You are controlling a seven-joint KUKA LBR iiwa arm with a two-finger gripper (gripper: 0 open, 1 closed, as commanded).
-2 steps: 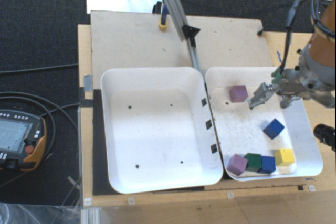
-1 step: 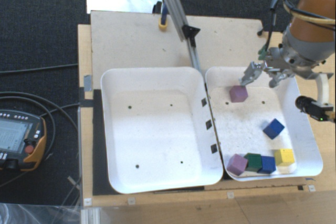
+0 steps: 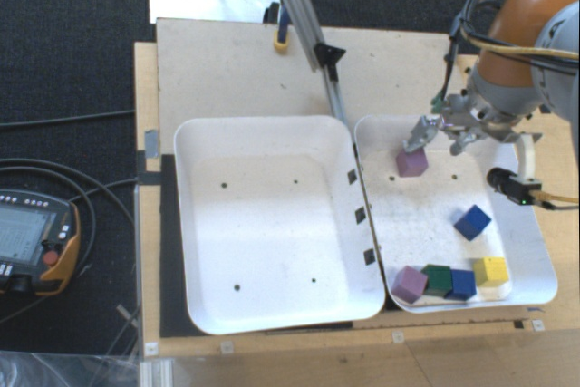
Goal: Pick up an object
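Observation:
My gripper [image 3: 442, 139] hangs over the far part of the right bin [image 3: 535, 236], its two fingers spread apart and open with nothing between them. A purple cube [image 3: 411, 162] lies on the bin floor just below the left fingertip [image 3: 420, 137], outside the gap. A blue cube [image 3: 472, 222] sits alone mid-bin. Along the near wall stand a second purple cube [image 3: 409, 283], a green cube [image 3: 438, 277], a small blue cube [image 3: 462, 285] and a yellow cube [image 3: 492, 271].
The left bin [image 3: 195, 195] adjoins the right one along a shared rim with black clips. A slanted metal pole [image 3: 299, 4] crosses the back of the bench. A teach pendant [image 3: 27, 240] and cables lie off the bench's left.

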